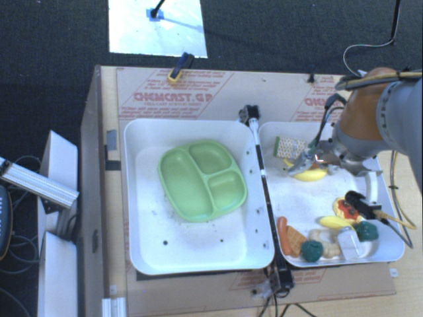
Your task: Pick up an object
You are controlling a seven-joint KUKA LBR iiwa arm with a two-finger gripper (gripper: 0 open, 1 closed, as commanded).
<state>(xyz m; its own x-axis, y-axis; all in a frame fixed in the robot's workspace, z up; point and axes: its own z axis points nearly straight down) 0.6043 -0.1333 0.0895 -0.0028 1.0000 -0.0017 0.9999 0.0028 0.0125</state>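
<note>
The gripper (310, 158) is low in the far part of the right bin (390, 248), just above a yellow banana (310, 174), which looks like a plastic toy. The gripper is very close to the banana's far side, perhaps touching it, but the banana lies on the bin floor and I do not see it between the gripper's tips. How wide the hand is, I cannot tell; the wrist and cables cover it.

I judge the banana to be light and stiff, with a smooth, curved skin that can slip out of a narrow pinch. The best place to take it is across the thick middle, with the jaws closing on the two long sides, not on the thin ends, where it would turn or shoot away.

Just beyond it, to the left, lies a small patterned packet (289, 146), close enough to be pushed. The other toys lie well apart at the near edge: an orange carrot (287, 234), two green broccoli pieces (312, 249), and a second yellow piece (336, 222). The left bin (142, 177) holds a green divided plate (201, 180).
</note>
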